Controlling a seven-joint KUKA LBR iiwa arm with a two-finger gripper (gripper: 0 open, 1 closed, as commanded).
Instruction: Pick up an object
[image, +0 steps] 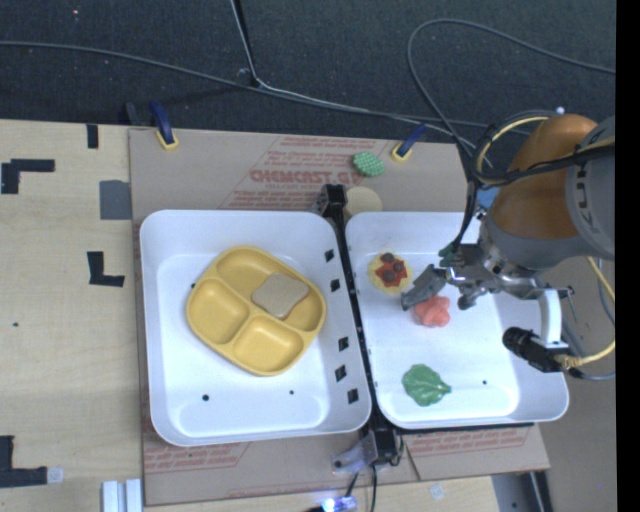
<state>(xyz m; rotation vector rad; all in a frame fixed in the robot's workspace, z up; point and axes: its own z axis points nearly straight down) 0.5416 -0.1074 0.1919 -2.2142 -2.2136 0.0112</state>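
Nearest object: a pink-red lump (433, 313) is seen on the floor of the right bin (500, 395), in its upper middle part.
Shape of lump: it is compact and roughly round; no clear long axis can be made out, so no approach direction is judged to be favoured by its form.
Relation to claw: the lump lies just below and slightly right of the claw (425, 289), near it or possibly touching it; contact cannot be confirmed.
Claw state: the dark fingers are seen pointing down-left, but whether they are spread or closed cannot be told. Nothing is shown between them, so no grip is recorded.
Judgement on move: a short shift toward the bottom of the view and a descent are judged sufficient to bring the claw over the lump.
Other candidates: a yellow piece with red spots (388, 271) lies just left of the claw, near the divider; a green leafy piece (426, 384) lies well apart, toward the bin's lower edge.
Left bin: a yellow compartment tray (215, 310) is held in the left bin (170, 400), with a tan slice (280, 293) resting on its upper right compartment.
Table: a small green item (368, 163) lies outside the bins on the table (60, 330), above the divider.
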